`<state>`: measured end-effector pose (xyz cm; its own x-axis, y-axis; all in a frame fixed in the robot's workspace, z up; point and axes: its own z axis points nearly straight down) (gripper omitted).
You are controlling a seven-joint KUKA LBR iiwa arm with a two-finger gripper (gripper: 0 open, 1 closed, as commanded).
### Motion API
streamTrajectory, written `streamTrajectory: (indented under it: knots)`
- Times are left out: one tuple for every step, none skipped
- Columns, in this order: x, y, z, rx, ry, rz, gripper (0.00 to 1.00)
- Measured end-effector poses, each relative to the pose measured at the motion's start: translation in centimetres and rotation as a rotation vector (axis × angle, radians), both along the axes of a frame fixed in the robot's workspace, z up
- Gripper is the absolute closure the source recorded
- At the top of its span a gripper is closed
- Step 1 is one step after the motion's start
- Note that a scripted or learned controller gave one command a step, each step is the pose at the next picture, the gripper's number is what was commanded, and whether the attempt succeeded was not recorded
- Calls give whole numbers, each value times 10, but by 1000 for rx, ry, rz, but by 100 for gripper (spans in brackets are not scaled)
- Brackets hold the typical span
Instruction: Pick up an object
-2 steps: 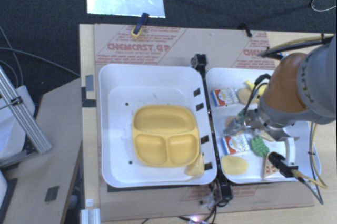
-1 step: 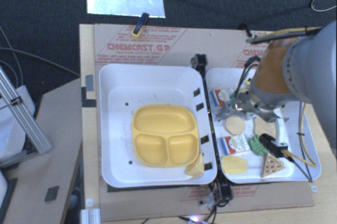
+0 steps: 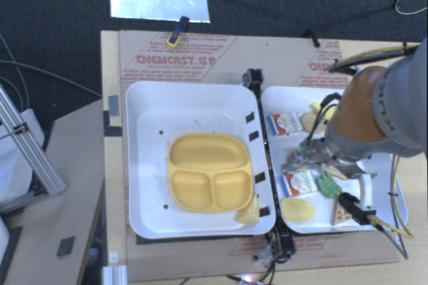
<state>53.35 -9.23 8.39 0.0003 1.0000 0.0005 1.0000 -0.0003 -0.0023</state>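
Looming over the right bin (image 3: 394, 210), the arm (image 3: 381, 116) sets its gripper (image 3: 299, 158) low; whether it is open I cannot tell. Packets (image 3: 299, 182) and a green piece (image 3: 328, 184) crowd just below it, so a descent may pinch two or slip.

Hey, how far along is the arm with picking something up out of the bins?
Nothing looks picked yet. The gripper is low in the right bin, near the small carton and the green item, both lying on the bin floor. The yellow tray sits in the left bin. Grasping and lifting remain.
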Motion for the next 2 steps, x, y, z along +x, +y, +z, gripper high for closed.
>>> streamTrajectory:
  knots:
    - [3,0,11,-1,-6,2,100]
    - [3,0,11,-1,-6,2,0]
